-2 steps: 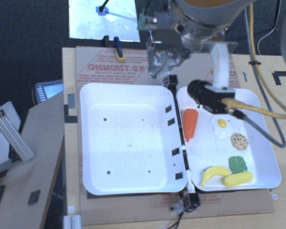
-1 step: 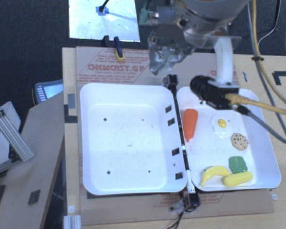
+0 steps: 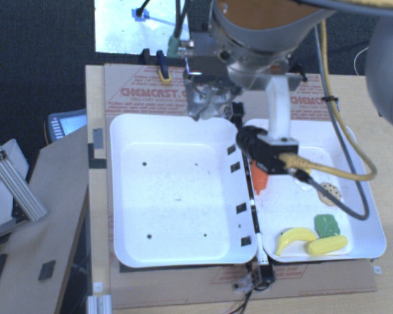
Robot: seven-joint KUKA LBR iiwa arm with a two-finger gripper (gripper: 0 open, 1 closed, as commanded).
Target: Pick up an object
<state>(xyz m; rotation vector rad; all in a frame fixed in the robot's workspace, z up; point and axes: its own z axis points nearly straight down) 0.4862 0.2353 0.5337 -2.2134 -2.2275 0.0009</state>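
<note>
Scene: two shallow white bins side by side on a bench, seen from above at a slant.
Arm: a grey arm point(image 3: 268, 18) with an orange band fills the top of the view, reaching in from the right.
Gripper: the gripper point(image 3: 206, 104) hangs at the far rim of the left bin point(image 3: 118, 175), close to the wall the two bins share.
Gripper state: blurred and shadowed. I cannot tell how far open it is, and nothing is visibly held in it.
Where the objects are: all lie in the right bin point(image 3: 373, 234), on the near right of the gripper.
Nearest object: an orange piece point(image 3: 259, 180), just across the shared wall and nearer the camera than the gripper.
Orange piece, axis: probably long from far to near, standing upright in the picture. Its upper end is covered by robot hardware, so the direction it points is uncertain.
Farther objects: a banana point(image 3: 293, 238), a yellow piece point(image 3: 327, 244), a green piece point(image 3: 326, 224) and a round speckled piece point(image 3: 329, 190), grouped towards the near right corner.
Banana, axis: lies left to right, curved, its left tip dipping towards the near rim.
Yellow piece, axis: left to right, rising slightly to the right, touching or nearly touching the banana.
Judgement: the coming move likely calls for a shift right and towards the camera, across the shared wall, before descending.
</note>
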